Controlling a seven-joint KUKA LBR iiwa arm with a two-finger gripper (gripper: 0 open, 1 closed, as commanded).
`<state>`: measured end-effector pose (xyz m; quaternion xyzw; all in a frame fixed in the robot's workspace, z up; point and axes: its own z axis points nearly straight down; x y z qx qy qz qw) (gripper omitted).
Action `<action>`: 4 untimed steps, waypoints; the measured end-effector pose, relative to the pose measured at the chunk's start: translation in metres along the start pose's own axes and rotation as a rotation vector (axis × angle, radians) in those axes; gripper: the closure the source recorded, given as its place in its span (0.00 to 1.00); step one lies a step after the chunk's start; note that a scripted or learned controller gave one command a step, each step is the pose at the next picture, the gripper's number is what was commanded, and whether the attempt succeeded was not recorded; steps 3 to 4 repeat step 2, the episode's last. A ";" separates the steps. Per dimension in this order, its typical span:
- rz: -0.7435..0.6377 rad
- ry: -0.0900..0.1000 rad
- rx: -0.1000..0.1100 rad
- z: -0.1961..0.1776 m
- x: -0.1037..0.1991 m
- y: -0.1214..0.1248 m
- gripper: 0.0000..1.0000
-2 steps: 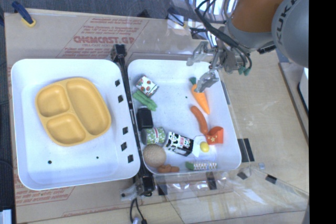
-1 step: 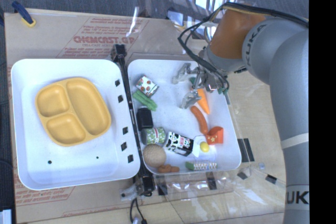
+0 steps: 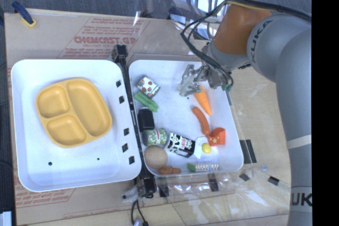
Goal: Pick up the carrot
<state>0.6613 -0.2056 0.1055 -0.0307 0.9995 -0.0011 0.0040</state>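
We see a yellow divided plate (image 3: 73, 111) in the left bin (image 3: 21, 129). In the right bin (image 3: 175, 74), the carrot (image 3: 203, 101) lies at two o'clock, touching the gripper (image 3: 189, 83) (fingers splayed apart, holding nothing) just above it.

carrot (image 3: 203, 101): smooth matt orange plastic look
gripper (image 3: 189, 82): bare grey metal, dull sheen
bins (image 3: 175, 69): white plastic, smooth, slight gloss
yellow tray (image 3: 72, 111): yellow plastic, smooth, satin
arm (image 3: 280, 50): grey painted casing, semi-gloss
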 end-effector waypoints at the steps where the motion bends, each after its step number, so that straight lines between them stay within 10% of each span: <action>1: 0.315 -0.001 0.001 -0.077 0.001 0.008 1.00; 2: 1.034 0.010 0.003 -0.103 0.022 0.041 1.00; 4: 1.034 0.010 0.003 -0.103 0.022 0.041 1.00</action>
